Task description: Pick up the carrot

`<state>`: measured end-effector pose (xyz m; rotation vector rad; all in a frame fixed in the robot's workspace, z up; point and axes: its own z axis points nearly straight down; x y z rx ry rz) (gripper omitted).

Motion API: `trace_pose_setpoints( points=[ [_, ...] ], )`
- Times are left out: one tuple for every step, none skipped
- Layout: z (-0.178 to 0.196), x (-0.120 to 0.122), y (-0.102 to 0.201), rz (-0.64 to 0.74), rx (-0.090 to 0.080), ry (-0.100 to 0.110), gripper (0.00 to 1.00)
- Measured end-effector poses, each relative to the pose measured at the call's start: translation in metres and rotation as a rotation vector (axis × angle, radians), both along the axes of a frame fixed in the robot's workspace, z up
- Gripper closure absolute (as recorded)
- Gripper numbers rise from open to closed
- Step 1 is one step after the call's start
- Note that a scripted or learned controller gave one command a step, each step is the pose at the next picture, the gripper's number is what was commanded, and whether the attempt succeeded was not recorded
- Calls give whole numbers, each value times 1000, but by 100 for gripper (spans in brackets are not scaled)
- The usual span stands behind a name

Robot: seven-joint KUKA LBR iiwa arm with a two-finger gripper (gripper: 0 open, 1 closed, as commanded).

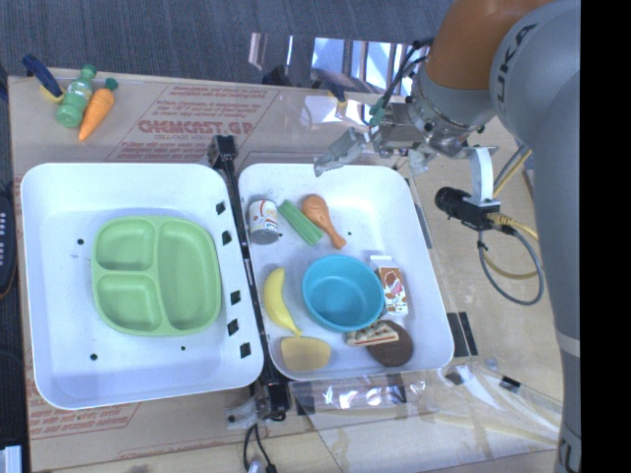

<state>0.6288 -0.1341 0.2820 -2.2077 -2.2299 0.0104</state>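
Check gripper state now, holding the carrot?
Gripper: above the right bin's far edge; open or shut cannot be told. Nothing visibly held. Carrot lies on the bench, outside the bins.

Arm point(537, 77): smooth grey casing, rounded segments, dark lettering partly visible on the shell. Orange band point(483, 13), glossy, domed, above the wrist. Wrist hardware metallic, silver-grey, with thin green and dark cables point(394, 77) running into it. Gripper point(340, 154): grey metal fingers. Small black cylindrical module point(461, 206) on a white bracket.

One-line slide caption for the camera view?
Gripper hovers above right bin's far rim; carrot lies outside, beyond left bin.
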Motion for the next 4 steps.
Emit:
trace_pose_setpoints(
  points=[
    [-162, 4, -36, 114, 5, 19, 0],
    [-192, -72, 24, 233, 2, 3, 0],
    [-190, -18, 1, 186, -1, -1, 0],
    [-189, -13, -74, 416, 8, -4, 0]
  ],
)
